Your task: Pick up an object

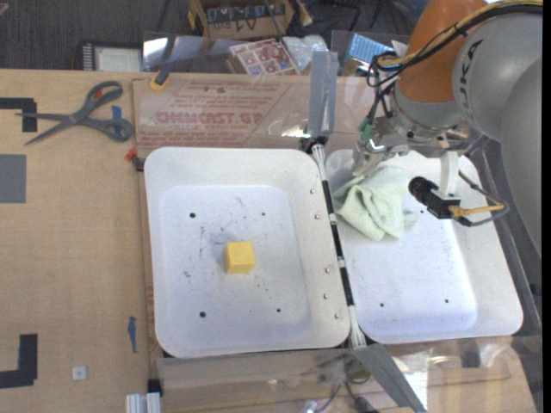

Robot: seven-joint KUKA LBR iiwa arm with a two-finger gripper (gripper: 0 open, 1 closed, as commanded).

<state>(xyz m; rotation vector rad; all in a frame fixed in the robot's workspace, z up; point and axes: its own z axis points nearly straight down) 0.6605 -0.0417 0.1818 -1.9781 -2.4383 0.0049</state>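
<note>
So the thing closest to getting picked is a pale greenish-white cloth (pixel 377 203), crumpled in a heap at the far left corner of the right bin (pixel 448 304), right up against the divider between the two bins. It's soft and bunched, with one fold draping down toward the bin's middle.

The gripper (pixel 376 155) sits directly over the top edge of that cloth, down at the rim area of the bin. Honestly I can't tell how its fingers stand; the metal bits blur into the cloth and the bin wall, so whether anything is pinched between them isn't readable from here. There's a black cylindrical piece (pixel 429 196) with an orange cable sticking out to the right of the cloth, hanging off the wrist hardware, and it hovers over the bin floor.

Above that is the big grey arm (pixel 504 84) with its orange band (pixel 439 37), coming in from the upper right.

The other candidate is a small yellow cube (pixel 240 257) sitting alone near the middle of the left bin (pixel 172 179), well apart from the gripper. The floor of that bin has dark scuffs and speckles.

Further out, a pair of grey scissors (pixel 84 117) with a red-orange accent lies on the wooden bench (pixel 69 256) to the left, and a flat cardboard sheet (pixel 215 119) with red print sits behind the left bin.
</note>
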